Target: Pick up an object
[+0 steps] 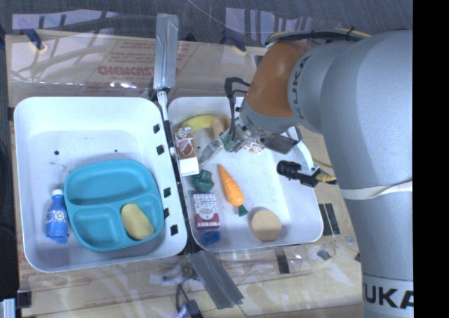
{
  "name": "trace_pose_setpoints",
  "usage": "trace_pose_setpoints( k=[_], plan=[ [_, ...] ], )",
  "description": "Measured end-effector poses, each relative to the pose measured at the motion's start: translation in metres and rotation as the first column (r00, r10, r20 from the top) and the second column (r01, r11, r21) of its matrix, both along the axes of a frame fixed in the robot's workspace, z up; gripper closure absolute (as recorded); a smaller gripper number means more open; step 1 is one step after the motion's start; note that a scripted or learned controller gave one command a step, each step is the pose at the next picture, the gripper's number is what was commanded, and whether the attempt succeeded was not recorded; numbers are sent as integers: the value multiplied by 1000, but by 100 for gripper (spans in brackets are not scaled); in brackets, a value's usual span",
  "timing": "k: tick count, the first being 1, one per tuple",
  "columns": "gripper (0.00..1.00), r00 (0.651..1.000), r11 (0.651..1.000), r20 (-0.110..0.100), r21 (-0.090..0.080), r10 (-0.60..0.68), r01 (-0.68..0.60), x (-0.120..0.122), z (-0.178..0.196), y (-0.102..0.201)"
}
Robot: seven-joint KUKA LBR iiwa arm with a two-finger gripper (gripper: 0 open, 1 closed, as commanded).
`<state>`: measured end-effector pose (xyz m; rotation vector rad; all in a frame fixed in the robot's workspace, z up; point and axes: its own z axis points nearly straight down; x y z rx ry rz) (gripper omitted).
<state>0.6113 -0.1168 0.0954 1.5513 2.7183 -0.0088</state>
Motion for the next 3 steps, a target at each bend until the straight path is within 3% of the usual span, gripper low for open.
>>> trace_pose_setpoints(
  k=[1,2,3],
  plan=[
    [0,998,998,-4,3,-63,63,-56,-1,-3],
    [0,997,997,6,-3,-82,82,-92,1,1],
    [0,998,998,-4,8,65,-65,-122,70,-39]
  ],
)
